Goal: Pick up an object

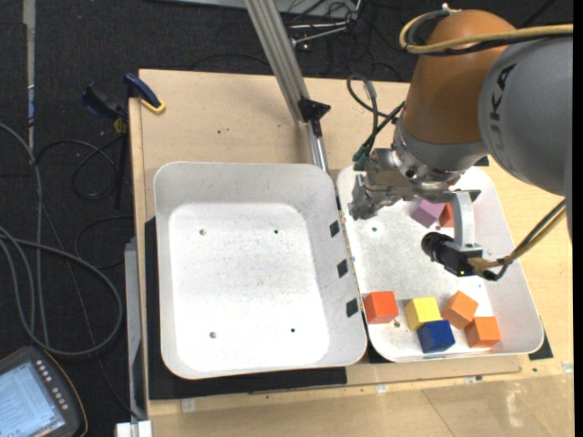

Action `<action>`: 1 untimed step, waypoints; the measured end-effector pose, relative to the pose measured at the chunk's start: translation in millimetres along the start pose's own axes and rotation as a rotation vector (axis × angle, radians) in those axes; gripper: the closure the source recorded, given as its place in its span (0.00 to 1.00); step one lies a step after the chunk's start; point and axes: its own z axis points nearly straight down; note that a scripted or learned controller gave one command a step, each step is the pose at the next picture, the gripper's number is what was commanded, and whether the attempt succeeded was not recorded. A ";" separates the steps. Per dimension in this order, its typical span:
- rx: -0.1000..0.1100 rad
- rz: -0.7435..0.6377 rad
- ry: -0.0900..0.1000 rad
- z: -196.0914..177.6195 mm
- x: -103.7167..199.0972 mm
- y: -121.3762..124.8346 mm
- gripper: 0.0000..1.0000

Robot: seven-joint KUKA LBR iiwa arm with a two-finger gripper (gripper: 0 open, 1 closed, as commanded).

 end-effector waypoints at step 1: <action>-0.002 0.000 0.001 4.8 51.1 15.2 1.00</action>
